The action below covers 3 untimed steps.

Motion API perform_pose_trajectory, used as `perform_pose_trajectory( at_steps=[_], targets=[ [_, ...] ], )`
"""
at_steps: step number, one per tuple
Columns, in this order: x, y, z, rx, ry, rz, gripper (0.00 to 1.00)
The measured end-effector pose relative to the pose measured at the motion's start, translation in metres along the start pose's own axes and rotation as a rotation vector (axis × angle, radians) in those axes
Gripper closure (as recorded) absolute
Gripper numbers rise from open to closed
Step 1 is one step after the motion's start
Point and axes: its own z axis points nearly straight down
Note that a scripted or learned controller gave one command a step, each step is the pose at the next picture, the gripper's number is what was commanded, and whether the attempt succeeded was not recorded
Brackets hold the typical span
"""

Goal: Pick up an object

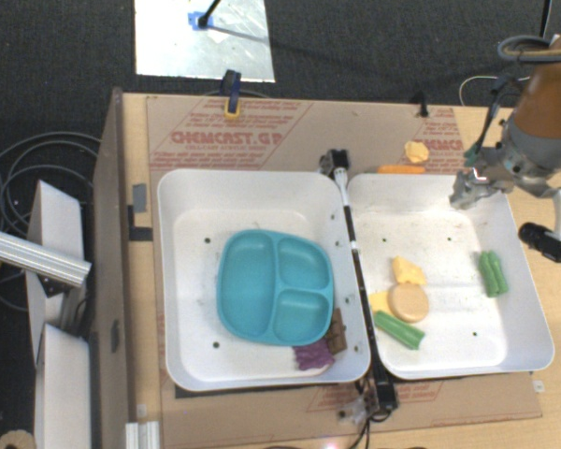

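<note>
1. Two shallow white bins sit side by side on a brown cardboard sheet (290,129). The left bin (192,213) and the right bin (505,344) touch along a shared middle edge.
2. Left bin contents: one teal divided plate (273,286) with three compartments, lying flat near the bin centre. At the plate's 5 o'clock, touching its rim, are one purple piece (311,355) and one dark brown piece (338,333).
3. Right bin contents, candidate things to pick up: a cluster at the bin's 8 o'clock, made of two yellow pieces, the yellow chunk (409,270) and the yellow wedge (381,301), one tan round disc (409,301) and one green stick (397,329). The disc touches the chunk above and the green stick below.
4. One further green pod (492,273) lies alone at the bin's 3 o'clock, well apart from the cluster.
5. Outside the bins, on the cardboard at the right bin's 12 o'clock: one yellow lump (416,152) and one orange strip (401,168).
6. Printing on the cardboard, red, reads roughly "CHEMCAST GP"; the smaller lines are not legible.
7. Gripper (471,187) hangs over the right bin's 1 o'clock corner. Finger spread: cannot tell. Nothing is seen held.
</note>
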Motion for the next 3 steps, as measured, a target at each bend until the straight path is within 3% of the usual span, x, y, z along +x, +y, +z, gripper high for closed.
perform_pose_trajectory(
  at_steps=[1,2,3],
  targets=[
    [0.005,0.001,0.006,0.005,0.003,-0.007,0.0],
    [0.048,-0.051,0.078,0.017,0.008,-0.007,0.0],
    [0.083,-0.094,0.076,0.011,0.007,-0.009,0.0]
  ],
)
